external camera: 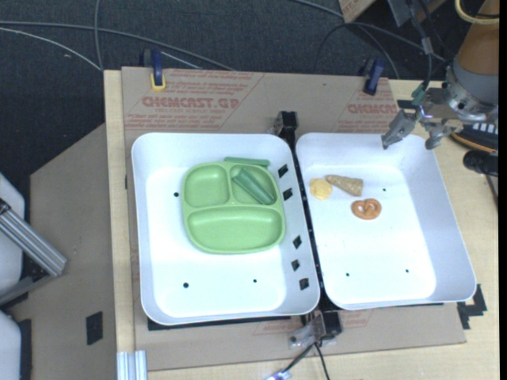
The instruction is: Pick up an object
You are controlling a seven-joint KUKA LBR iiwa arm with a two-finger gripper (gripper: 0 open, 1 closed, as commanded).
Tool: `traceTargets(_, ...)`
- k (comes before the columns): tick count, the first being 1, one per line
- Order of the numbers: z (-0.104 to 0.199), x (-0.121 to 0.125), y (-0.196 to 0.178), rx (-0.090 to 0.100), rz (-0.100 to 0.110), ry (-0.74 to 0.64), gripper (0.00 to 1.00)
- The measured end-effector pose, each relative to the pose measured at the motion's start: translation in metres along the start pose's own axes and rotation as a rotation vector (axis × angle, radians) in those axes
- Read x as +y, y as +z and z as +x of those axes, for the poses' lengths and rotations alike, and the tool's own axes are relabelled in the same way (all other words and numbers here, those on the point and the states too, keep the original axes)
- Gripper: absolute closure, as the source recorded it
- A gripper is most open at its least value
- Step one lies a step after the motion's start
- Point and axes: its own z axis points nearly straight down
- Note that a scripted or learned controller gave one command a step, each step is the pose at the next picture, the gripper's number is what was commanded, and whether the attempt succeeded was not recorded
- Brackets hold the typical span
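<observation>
In the right bin (pixel 412 252) lie three small food items near its upper left: a round yellow piece (pixel 320 188), a tan wedge (pixel 345 184) and a brown pretzel (pixel 366 209). My gripper (pixel 413 135) hangs over the bin's far right corner, well up and to the right of the pretzel. Its two fingers (pixel 394 136) are spread apart with nothing between them. The left bin (pixel 158 275) holds a green divided plate (pixel 233 212) with a green pod-like object (pixel 255 184) in its upper right compartment.
The black divider clips (pixel 295 236) run between the two bins. Blue clamps (pixel 158 68) sit at the board's far edge. A metal rail (pixel 28 240) lies to the left of the bench. Cables trail across the dark floor behind.
</observation>
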Motion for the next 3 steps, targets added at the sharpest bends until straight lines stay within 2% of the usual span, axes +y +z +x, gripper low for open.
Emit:
traceTargets(1,-0.002,0.01,0.053,0.001,0.004,-0.001,0.0)
traceTargets(2,0.005,0.002,0.109,0.002,0.006,-0.001,0.0)
traceTargets(3,0.006,0.004,0.148,0.0,-0.002,-0.001,0.0)
